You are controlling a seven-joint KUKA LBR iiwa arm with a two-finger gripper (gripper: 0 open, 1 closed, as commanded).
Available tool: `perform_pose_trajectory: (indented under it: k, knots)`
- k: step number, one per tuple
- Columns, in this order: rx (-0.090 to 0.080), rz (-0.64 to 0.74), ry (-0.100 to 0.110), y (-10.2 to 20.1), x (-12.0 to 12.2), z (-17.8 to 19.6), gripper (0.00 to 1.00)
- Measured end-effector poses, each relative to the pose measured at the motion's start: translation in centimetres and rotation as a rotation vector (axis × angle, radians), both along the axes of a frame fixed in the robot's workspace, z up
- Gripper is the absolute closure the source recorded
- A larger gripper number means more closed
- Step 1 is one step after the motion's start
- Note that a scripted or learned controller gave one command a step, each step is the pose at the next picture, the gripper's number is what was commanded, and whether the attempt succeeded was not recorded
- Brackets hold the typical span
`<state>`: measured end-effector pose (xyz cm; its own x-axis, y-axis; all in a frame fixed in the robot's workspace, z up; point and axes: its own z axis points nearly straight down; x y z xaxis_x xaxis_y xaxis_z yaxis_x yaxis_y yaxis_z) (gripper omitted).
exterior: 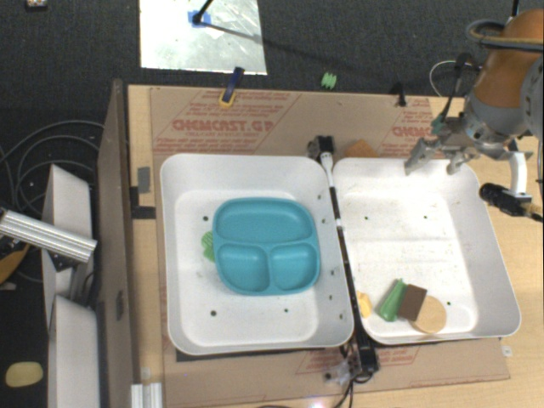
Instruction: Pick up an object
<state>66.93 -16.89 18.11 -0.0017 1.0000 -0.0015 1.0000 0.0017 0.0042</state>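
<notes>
In the right bin (476, 228), near its front edge, lie a green stick-shaped piece (392, 300), a brown block (414, 301), a tan round disc (431, 316) and a small yellow piece (365, 304). My gripper (432, 165) hovers over the far right corner of that bin, well away from those objects. Its two fingers are spread apart and nothing sits between them, so it is open. The arm enters from the upper right with its orange band above the wrist.
The left bin (183, 228) carries a blue divided plate (265, 245) with a green item (206, 245) peeking out from under its left edge. A black clip (324, 148) sits where the bins meet at the back. Cables lie to the left of the bench.
</notes>
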Motion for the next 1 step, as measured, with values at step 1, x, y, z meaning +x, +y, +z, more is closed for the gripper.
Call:
perform_pose_trajectory:
  k: [1]
  knots:
    - [0.003, 0.003, 0.009, 2.78, -1.00, -10.22, 0.00]
